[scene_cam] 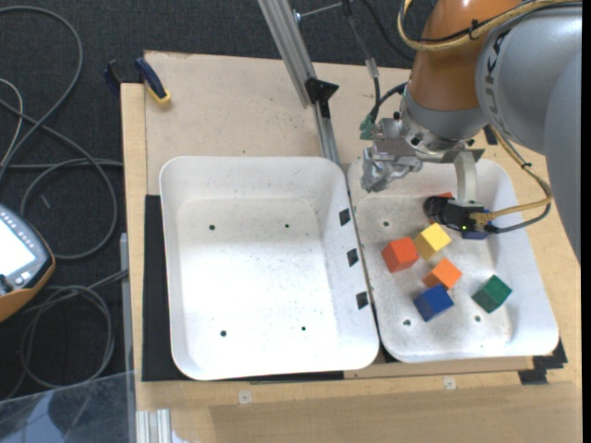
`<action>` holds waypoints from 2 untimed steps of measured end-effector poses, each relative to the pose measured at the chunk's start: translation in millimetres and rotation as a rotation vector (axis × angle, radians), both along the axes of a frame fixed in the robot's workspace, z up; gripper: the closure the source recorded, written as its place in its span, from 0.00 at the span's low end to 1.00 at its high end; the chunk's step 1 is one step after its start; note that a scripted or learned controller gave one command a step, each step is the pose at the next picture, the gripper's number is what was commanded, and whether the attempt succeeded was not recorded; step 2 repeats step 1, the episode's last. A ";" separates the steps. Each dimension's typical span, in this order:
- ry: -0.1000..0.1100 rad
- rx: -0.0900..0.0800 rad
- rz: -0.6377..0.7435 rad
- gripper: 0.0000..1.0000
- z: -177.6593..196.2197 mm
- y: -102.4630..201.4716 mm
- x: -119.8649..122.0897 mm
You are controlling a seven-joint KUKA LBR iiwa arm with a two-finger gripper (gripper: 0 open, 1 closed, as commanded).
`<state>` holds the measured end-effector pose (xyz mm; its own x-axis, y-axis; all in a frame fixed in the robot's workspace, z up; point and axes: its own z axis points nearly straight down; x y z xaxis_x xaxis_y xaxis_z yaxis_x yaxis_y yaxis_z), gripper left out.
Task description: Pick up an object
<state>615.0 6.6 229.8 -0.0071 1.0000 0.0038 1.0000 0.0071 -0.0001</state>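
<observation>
The grey arm (536, 63) comes in from the right edge of the table (231, 100) and bends down over the right bin (397, 335). Its orange band (462, 35) stands above the wrist, which points down toward the far part of this bin. The pincer (374, 181) hangs over the far left corner of the right bin, close to the rim where the two bins meet, around the middle of the table. Nothing is seen inside it and it touches no cube; whether it is open or closed I cannot tell from this angle. The things to pick lie in the right bin, toward the near right corner of the table, well apart from the pincer. These are a red cube (400, 254) with a yellow cube (433, 240) just beside it, an orange cube (446, 272), a blue cube (433, 302) and a green cube (492, 293), the last nearest to the right edge. The left bin (171, 187) takes the left half of the table. A blue and yellow clamp (152, 79) sits at the far left corner of the table.
</observation>
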 end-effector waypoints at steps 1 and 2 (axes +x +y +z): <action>0.003 -0.002 -0.001 1.00 -7.4 54.2 -4.3; 0.003 -0.002 -0.001 1.00 -7.4 54.2 -4.3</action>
